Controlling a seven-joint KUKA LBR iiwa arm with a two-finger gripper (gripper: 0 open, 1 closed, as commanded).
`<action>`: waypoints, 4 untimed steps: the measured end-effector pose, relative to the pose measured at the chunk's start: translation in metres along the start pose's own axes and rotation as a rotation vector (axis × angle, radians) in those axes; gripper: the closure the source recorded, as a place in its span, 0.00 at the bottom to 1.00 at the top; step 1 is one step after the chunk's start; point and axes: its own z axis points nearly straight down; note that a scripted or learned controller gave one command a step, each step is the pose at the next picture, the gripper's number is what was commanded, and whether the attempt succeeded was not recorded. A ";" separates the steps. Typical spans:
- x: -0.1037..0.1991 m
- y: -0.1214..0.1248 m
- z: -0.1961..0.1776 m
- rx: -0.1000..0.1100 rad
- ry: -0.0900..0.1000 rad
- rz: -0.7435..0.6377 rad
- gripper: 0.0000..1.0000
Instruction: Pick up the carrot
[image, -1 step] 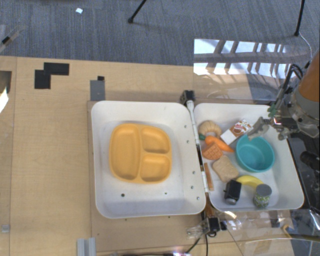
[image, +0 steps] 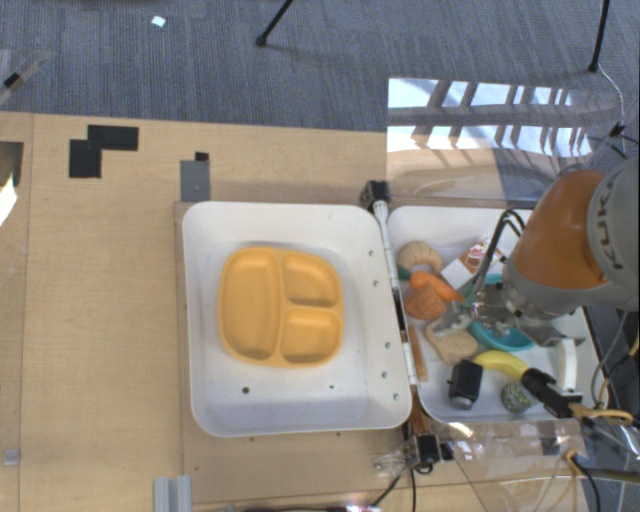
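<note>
The carrot (image: 430, 293), orange and stubby, lies in the upper left part of the right bin (image: 440, 405), close to the wall it shares with the left bin. My gripper (image: 457, 318) hangs just below and to the right of the carrot, at its lower end, above a tan bread slice (image: 452, 346). The grey arm with its orange band (image: 555, 240) covers the bin's right side. From this angle I see nothing held in the gripper.
The right bin also holds a beige lump (image: 419, 256), a yellow banana (image: 501, 363), a teal piece (image: 505, 337), a black block (image: 465, 383) and a grey-green ball (image: 517, 398). A yellow divided plate (image: 281, 305) lies in the left bin (image: 200, 330).
</note>
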 end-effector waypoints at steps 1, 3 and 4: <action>-0.020 0.037 -0.081 -0.017 -0.005 0.145 0.00; -0.017 0.069 0.035 -0.018 0.000 0.575 0.00; -0.016 0.072 0.022 -0.025 0.000 0.563 1.00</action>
